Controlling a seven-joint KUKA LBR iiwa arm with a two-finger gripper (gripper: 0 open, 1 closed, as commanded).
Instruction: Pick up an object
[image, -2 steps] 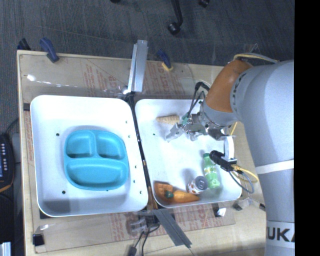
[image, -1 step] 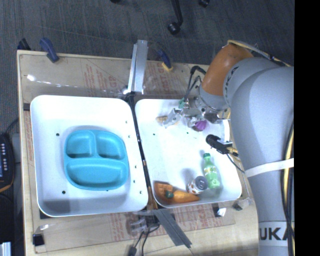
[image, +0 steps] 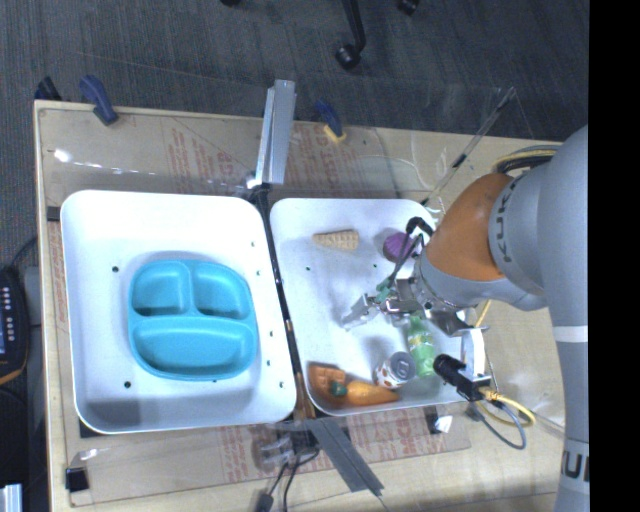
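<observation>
— So where was the hand?

— Low in the right bin, its metal fingers spread wide with nothing between them. A green bottle lay just behind it, under the wrist; a small can sat beyond that, and a carrot nearer the bin's front wall.

— Which would grip best?

— Probably the bottle: it looked light, rigid plastic, likely slippery, so take it across the middle of the body. The can might roll.

Blue divided plate in left bin; pincer low in right bin, near carrot
</observation>
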